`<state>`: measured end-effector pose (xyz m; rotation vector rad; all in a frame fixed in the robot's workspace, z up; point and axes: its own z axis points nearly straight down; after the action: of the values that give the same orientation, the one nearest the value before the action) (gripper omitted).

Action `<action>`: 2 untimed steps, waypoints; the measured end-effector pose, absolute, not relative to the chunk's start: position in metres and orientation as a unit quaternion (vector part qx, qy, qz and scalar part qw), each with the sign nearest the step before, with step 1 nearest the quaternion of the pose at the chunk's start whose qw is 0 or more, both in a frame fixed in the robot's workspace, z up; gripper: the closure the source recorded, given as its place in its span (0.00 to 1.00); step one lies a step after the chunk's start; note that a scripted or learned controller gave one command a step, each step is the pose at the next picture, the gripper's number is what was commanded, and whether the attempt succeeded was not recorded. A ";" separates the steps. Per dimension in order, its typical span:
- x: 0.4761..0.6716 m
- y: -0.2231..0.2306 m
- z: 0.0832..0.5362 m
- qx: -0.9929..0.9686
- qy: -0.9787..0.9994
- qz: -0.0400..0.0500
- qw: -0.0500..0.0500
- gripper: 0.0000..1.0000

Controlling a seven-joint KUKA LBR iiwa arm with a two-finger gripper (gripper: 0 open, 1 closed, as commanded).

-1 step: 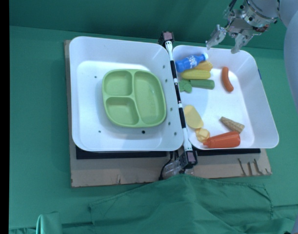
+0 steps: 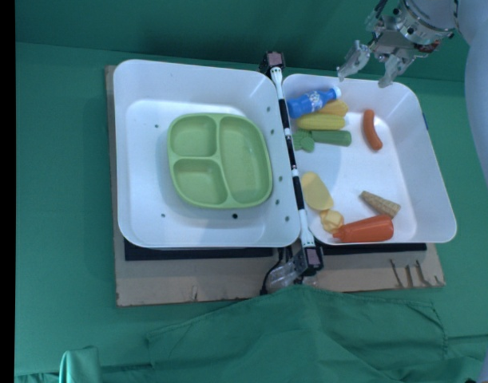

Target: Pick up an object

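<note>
Two-finger gripper point(image 2: 370, 66) spread wide, gripping nothing, poised above far rim of right white bin point(image 2: 435, 214), just beyond blue plastic bottle point(image 2: 312, 100) and orange toy sausage point(image 2: 372, 129).

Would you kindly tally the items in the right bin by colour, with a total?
Blue: 1, the bottle
Yellow: 3, the corn, a pale slice, a small piece
Green: 2, a long vegetable, a short piece
Orange-red: 2, the sausage, the carrot
Tan: 1, the cone
Total: 9
</note>
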<state>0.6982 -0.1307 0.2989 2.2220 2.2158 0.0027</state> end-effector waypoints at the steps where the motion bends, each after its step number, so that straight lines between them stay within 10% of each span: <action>1: 0.698 -0.133 0.239 0.708 0.706 -0.001 0.001 0.00; 2: 0.698 -0.126 0.196 0.708 0.706 -0.001 0.001 0.00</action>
<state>0.6980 -0.1262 0.1955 2.2229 2.2169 -0.0024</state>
